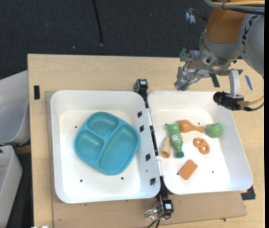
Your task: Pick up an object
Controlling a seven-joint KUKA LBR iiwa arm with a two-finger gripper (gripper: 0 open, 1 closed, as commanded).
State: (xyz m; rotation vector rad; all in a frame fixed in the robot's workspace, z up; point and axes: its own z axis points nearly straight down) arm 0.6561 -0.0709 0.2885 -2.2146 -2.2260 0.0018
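Bench [39,70]: 2 bins, L w/ 1 tray [106,142] (blue), R 6 toys.

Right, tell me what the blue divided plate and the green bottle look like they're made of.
Blue divided plate: likely molded plastic, one even teal colour, smooth rounded compartment ridges, soft sheen. Green bottle: probably toy plastic, uniform green with a pale label patch; too small to confirm.
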